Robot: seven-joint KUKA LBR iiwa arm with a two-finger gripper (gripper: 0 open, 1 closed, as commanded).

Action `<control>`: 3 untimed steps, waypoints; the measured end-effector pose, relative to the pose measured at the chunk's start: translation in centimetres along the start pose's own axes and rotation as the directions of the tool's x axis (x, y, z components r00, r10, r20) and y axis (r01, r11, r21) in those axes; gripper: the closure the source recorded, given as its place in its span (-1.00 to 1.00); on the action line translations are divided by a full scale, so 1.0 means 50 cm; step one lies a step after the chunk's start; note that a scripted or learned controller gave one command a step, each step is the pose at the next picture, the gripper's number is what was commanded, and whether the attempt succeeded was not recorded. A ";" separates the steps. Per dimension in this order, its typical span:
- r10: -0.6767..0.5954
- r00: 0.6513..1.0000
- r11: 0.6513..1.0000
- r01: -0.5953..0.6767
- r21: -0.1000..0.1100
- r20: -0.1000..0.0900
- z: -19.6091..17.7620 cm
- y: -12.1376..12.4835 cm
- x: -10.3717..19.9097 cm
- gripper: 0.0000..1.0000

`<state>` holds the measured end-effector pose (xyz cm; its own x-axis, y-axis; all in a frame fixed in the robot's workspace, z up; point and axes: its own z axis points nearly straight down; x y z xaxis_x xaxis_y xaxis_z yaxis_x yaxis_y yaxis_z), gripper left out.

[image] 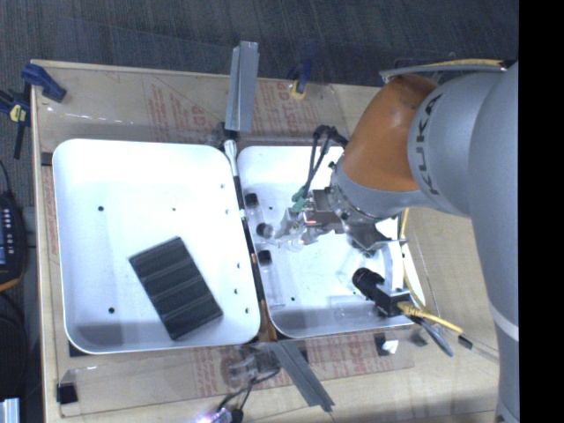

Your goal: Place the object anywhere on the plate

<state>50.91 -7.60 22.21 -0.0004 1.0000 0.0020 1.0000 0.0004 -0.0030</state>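
A dark grey ridged rectangular plate (174, 287) lies at a slant in the lower middle of the left bin (88, 166). My gripper (291, 228) hangs over the left part of the right bin (308, 311), close to the divider between the bins. It is well to the right of the plate and apart from it. The arm's grey and orange wrist covers the right half of that bin. Glare and the small size keep me from making out any object under or in the gripper.
Two small dark spots (262, 230) sit by the right bin's left wall. A grey metal bar (241, 86) stands at the back between the bins, with blue clamps (40, 81) on the bench edge. The left bin's floor around the plate is white.
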 end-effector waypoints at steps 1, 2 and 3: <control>0.144 0.990 0.990 -0.144 0.002 0.002 0.065 0.083 0.194 1.00; 0.351 0.936 0.936 -0.351 0.005 0.003 0.065 -0.053 0.288 1.00; 0.519 0.855 0.855 -0.519 -0.004 -0.001 0.258 0.026 0.418 1.00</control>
<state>52.18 13.33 9.37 0.5182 0.8552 0.0017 0.8552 -0.5182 -0.0001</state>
